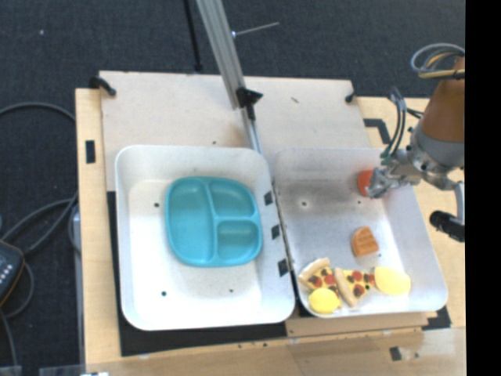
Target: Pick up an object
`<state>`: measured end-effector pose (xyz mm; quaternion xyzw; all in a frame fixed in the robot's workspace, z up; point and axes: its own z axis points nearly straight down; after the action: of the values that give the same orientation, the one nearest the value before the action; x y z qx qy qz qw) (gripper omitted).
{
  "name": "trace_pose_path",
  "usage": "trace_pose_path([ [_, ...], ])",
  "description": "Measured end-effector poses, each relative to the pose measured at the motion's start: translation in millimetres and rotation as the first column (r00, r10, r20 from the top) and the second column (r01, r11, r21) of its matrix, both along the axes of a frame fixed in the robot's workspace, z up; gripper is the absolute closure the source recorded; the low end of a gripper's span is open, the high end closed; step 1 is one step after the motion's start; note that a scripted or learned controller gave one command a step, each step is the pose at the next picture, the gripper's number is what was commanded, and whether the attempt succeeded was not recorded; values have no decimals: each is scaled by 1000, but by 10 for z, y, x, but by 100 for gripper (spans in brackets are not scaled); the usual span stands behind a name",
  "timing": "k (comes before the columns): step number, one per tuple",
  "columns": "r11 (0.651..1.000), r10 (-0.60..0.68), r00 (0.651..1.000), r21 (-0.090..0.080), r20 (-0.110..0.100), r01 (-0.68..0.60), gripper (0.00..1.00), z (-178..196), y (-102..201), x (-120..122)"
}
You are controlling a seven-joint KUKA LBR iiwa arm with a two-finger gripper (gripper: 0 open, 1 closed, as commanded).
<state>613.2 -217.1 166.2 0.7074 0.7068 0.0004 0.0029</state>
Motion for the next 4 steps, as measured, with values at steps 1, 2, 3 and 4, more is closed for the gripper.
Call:
trace_pose_path([
  [1, 1000, 4, 1000, 1, 2, -4, 100, 503, 80, 0],
  [2, 1000, 4, 1000, 1, 1, -4, 100, 887, 64, 10],
  [3, 1000, 6, 1000, 2, -2, -6, 100, 904, 471, 122],
  [4, 1000, 8, 1000, 4, -4, -8, 100, 840, 1078, 251],
])
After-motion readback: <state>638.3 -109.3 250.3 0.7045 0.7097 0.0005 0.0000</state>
